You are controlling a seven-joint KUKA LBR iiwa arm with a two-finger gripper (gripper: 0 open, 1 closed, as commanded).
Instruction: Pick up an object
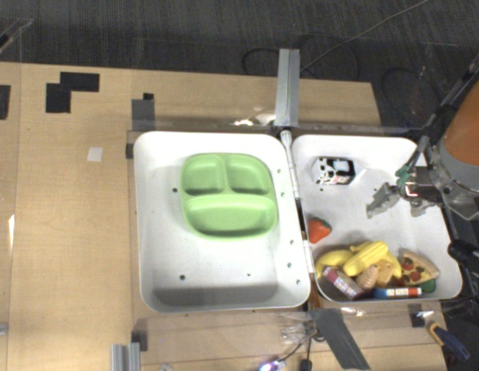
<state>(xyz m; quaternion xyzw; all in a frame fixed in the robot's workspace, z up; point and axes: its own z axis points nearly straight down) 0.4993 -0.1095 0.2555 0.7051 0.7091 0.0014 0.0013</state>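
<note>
The right bin (378, 147) holds several small objects. A black-and-white item (333, 171) lies near its back left. An orange-red piece (320, 229) rests by the left wall. Along the front sit yellow toy bananas (361, 256), a pizza slice (419, 267) and a marker (395, 291). My gripper (399, 204) hovers over the right middle of this bin, behind the banana pile. It is open, one grey finger (378, 200) pointing left, and nothing sits between the fingers.
The left bin (158, 207) carries a green divided plate (226, 192). A metal post (288, 83) stands behind the divider between the bins. The arm's orange band (465, 130) sits at the right edge.
</note>
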